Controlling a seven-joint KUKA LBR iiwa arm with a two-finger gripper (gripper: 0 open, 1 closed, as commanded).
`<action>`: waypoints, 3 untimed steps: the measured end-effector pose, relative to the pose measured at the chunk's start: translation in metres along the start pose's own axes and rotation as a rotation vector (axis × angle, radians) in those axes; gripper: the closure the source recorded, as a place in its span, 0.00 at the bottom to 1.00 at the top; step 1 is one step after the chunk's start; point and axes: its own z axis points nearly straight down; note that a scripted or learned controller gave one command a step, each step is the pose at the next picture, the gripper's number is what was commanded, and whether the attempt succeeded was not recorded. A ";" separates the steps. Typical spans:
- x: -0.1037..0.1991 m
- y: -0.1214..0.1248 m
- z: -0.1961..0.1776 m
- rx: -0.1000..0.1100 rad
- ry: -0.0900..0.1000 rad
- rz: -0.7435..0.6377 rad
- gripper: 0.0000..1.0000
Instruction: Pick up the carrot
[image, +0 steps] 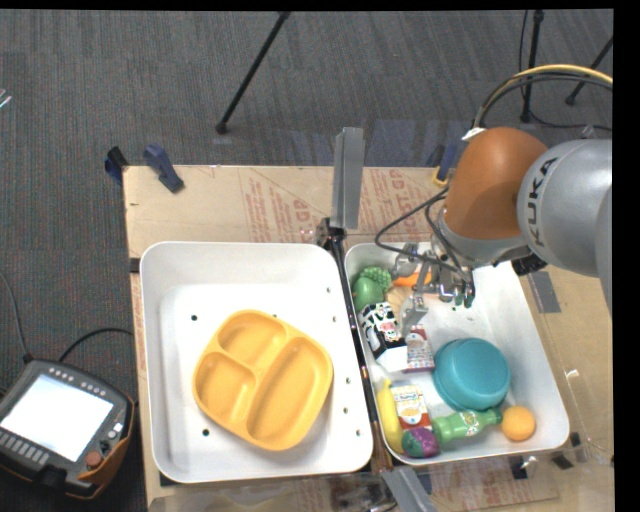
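Gripper (437, 285) hovers over the carrot (401, 293) by the right bin's (535, 340) far-left corner; fingers' spread unclear; descend squarely, avoiding the broccoli (371, 286).

One fixed camera above the bench (250, 205) looks down (slanted) on both bins (160, 270)

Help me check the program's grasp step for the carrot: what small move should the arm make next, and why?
Probably a short, straight descent. The gripper hangs at the back of the right bin, just right of an orange piece that looks like the carrot, wedged between the green vegetable and the cow-print toy. A slight shift left first would centre it, since the neighbours crowd it.
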 end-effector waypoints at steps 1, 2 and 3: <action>-0.002 -0.008 0.000 0.000 -0.006 0.274 0.00; 0.003 -0.014 0.007 0.005 0.004 0.414 0.00; 0.007 -0.009 0.015 0.002 0.015 0.410 0.00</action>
